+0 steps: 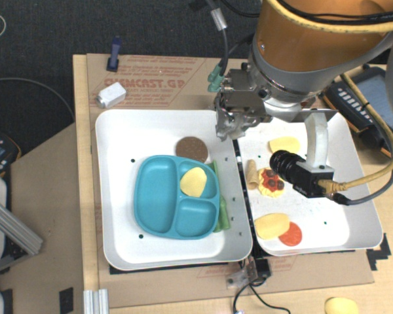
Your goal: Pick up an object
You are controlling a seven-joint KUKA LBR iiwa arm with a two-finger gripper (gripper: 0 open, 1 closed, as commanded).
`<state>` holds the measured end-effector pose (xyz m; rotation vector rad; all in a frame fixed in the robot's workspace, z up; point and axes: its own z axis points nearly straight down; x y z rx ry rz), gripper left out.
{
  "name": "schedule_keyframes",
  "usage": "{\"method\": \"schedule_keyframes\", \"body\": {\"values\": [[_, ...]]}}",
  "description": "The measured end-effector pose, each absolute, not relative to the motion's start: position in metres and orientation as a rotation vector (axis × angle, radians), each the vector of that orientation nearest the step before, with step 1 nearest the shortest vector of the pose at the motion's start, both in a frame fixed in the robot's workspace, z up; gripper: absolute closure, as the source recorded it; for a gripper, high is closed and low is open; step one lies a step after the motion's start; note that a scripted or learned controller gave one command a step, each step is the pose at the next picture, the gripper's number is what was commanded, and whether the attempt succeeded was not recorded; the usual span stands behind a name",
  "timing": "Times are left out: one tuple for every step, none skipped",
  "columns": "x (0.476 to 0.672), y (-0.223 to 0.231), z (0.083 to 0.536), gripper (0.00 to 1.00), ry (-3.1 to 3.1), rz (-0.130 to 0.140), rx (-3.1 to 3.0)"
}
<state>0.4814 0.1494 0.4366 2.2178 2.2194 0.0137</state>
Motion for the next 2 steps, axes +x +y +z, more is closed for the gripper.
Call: {"method": "schedule_keyframes", "body": {"values": [[0.477,0.208,0.325,1.00,2.232,-0.019,2.220],[0.526,0.123,0.103,1.00,2.205,0.008,2.227]]}}
